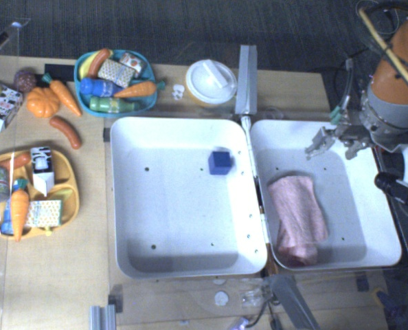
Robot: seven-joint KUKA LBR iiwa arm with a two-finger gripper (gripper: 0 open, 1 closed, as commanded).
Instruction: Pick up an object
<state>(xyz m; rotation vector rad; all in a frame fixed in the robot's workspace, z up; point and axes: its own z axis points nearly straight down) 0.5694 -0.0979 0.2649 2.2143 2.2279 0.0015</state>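
Note:
A small blue cube (220, 161) lies in the left bin (156, 239), near its upper right corner. A folded pink cloth (297, 218) rests in the right bin (369, 205), left of its middle. My gripper (336, 145) hovers over the far part of the right bin, above and to the right of the cloth. Its fingers are spread open with nothing between them. The grey arm with its orange band (400, 53) comes in from the right edge.
A blue bowl (115, 82) of toy food and a white round container (211, 81) stand behind the left bin. A yellow plate (29, 194) of toy food sits at the left, with a toy pumpkin (40, 102) and sausage (66, 132) nearby.

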